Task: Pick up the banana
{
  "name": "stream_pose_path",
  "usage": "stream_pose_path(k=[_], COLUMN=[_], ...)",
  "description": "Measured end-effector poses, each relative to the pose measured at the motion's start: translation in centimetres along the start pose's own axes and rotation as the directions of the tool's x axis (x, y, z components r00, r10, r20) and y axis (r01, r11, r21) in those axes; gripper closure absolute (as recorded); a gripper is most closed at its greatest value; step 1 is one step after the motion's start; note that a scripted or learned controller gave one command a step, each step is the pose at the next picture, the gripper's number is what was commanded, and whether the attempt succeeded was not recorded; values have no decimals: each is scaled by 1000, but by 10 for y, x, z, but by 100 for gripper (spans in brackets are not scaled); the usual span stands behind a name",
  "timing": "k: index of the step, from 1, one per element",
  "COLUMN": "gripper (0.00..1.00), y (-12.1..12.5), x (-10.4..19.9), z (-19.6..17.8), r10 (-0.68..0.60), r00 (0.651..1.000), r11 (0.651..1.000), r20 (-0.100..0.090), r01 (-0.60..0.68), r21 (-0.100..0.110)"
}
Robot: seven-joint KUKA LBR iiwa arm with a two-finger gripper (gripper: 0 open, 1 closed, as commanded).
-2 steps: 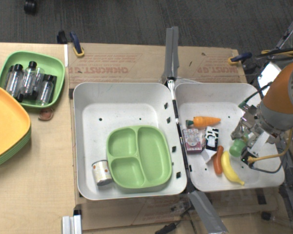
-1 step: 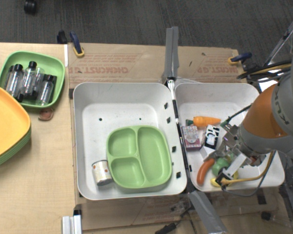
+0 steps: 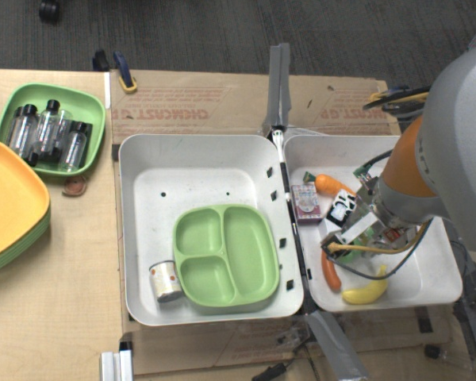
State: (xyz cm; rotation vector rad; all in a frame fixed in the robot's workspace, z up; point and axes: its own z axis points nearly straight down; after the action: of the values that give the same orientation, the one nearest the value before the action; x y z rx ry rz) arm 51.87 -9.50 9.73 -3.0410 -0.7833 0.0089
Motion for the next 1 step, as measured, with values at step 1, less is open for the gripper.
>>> stream_pose_path(k=[1], gripper=[100], y=[-10], x=[-36], z=[7], r10=[-29], r00=[1000], r11=[1000], r20=[-1], r01=[29], r21=[2])
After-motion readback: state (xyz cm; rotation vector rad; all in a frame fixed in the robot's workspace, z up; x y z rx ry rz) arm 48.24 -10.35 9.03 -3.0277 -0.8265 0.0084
